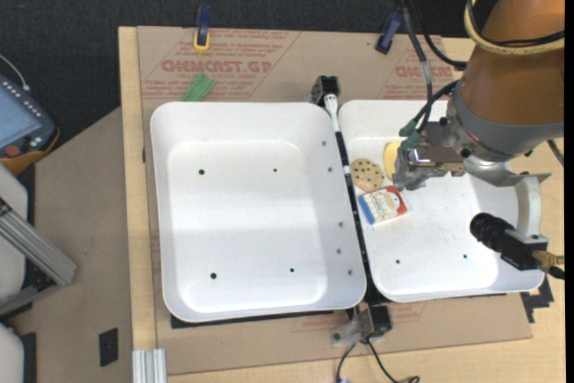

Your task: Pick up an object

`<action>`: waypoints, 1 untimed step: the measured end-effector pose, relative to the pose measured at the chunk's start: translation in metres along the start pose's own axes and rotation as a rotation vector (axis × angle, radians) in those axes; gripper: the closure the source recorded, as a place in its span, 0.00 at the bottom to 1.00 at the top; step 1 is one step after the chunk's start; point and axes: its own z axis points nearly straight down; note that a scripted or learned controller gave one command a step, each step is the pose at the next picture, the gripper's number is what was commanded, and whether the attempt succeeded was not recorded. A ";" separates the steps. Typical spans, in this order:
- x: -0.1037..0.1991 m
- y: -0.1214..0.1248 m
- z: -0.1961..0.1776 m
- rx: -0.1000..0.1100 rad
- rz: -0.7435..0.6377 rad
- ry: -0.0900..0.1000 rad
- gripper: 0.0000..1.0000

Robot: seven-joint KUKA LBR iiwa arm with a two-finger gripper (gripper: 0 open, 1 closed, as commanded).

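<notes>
The end effector hangs low in the right bin, its opening impossible to tell. Just beside it lie a round tan cookie, a yellow object and a small red-white-blue packet, near the divider.

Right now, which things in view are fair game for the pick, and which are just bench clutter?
For the pick, all in the right bin:
- cookie
- small red and blue packet
- yellow item, partly hidden by the gripper

Just lying about:
- left bin
- green strip
- blue clamps
</notes>
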 end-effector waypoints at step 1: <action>-0.002 0.001 -0.009 -0.001 0.003 -0.001 1.00</action>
